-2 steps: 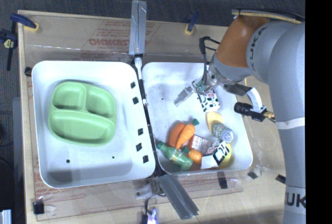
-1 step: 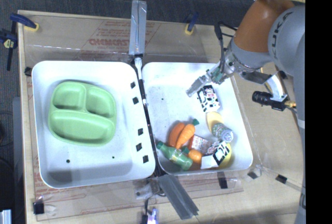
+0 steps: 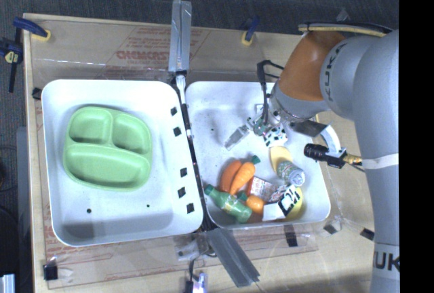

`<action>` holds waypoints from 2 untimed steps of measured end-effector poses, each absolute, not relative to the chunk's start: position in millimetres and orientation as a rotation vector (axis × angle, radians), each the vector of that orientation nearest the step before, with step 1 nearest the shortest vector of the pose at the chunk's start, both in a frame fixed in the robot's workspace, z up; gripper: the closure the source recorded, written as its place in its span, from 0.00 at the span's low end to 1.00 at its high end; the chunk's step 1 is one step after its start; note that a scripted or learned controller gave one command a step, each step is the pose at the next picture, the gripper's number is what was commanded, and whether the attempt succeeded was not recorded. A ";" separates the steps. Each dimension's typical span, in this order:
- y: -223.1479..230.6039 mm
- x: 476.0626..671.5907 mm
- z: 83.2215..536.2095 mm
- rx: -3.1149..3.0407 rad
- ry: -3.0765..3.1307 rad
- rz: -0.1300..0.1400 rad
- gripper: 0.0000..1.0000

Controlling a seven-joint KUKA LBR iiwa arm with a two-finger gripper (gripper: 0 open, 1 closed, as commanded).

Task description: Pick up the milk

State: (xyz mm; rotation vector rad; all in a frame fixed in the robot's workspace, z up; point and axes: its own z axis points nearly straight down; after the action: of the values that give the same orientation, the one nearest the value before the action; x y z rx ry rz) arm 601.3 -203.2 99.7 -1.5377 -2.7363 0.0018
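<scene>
A wooden surface (image 3: 102, 47) carries two shallow white bins side by side, seen from above at a slant. The left bin (image 3: 54, 217) holds a pale green divided tray (image 3: 108, 146) with three compartments. The right bin (image 3: 210, 105) holds a heap of toy groceries gathered in its lower half. A grey robot arm (image 3: 369, 91) with an orange band (image 3: 308, 71) above its wrist reaches in from the right, and its hand (image 3: 261, 127) hangs low over the upper middle of the right bin. A silvery finger (image 3: 236, 138) juts out toward the lower left; whether the hand is spread wide or closed narrow cannot be told from this angle. A small white carton with black cow-like spots, the milk (image 3: 274, 136), sits just to the right of the hand, very close to it or touching it, and it is not visibly between the fingers. Below the milk lie a yellow item (image 3: 280, 159) and a can (image 3: 295, 178). Farther down are two orange carrots (image 3: 237, 175), a green bottle (image 3: 227, 202), a small printed packet (image 3: 260, 186), and a black and white tag on yellow (image 3: 290, 202).
</scene>
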 end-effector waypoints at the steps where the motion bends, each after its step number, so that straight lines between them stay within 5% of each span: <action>1: -210.6 642.1 174.0 -1.450 -2.789 0.000 0.00; 2: -209.5 627.1 210.7 -1.379 -2.826 0.001 0.00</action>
State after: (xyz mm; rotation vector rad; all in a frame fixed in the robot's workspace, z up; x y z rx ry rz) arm 627.1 -209.5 210.7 -1.3792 -2.8258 0.0013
